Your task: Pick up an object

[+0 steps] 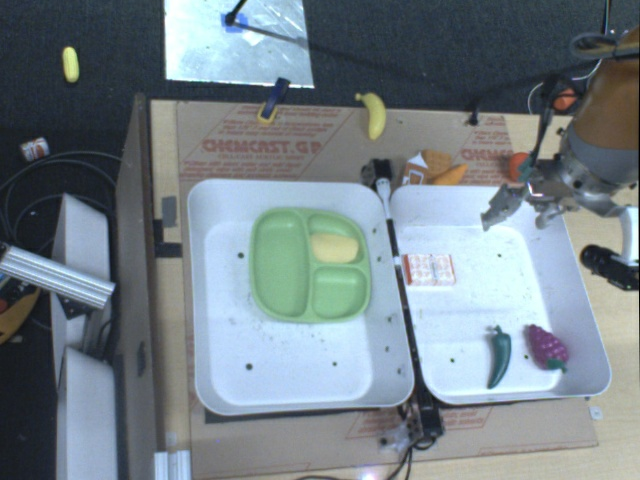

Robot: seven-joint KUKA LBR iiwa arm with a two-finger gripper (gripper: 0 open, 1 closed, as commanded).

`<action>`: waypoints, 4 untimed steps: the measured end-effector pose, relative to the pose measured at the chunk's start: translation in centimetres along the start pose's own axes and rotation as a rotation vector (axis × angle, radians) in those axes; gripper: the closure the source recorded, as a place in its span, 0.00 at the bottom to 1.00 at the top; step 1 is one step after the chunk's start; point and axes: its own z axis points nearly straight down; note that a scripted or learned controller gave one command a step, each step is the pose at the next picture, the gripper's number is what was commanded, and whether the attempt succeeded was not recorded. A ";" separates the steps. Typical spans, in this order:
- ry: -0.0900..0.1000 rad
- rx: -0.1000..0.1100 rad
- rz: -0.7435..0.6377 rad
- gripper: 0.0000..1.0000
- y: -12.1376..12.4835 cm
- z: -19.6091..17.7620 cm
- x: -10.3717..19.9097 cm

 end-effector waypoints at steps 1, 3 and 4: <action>0.001 0.009 0.007 0.00 -4.0 11.0 -3.7; 0.001 0.001 0.001 0.00 -11.0 15.9 0.1; 0.002 -0.002 0.002 1.00 -10.8 14.6 0.0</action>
